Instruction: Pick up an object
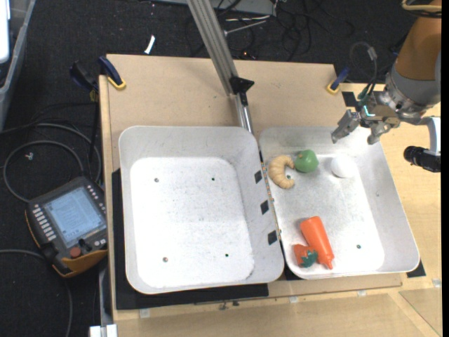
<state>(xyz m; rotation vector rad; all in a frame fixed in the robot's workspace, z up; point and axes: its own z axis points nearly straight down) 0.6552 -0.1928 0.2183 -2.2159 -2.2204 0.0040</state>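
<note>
Green apple lies in the right bin, touching a tan croissant; a white ball sits just beside the apple (an orange carrot lies nearer the camera). Above the ball, the gripper hangs spread wide, holding nothing.

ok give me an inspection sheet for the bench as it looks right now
surface: tan wooden bench bearing two shallow white bins, left bin and right bin
job's things: in the right bin, green round fruit touching tan curved pastry, white egg-like ball, orange plastic carrot
clutter: nothing seen
grippers: two-finger gripper open, above the right bin's far edge, holding nothing
cables: black cables on the floor
surroundings: orange-edged teach pendant, metal camera pole
</note>
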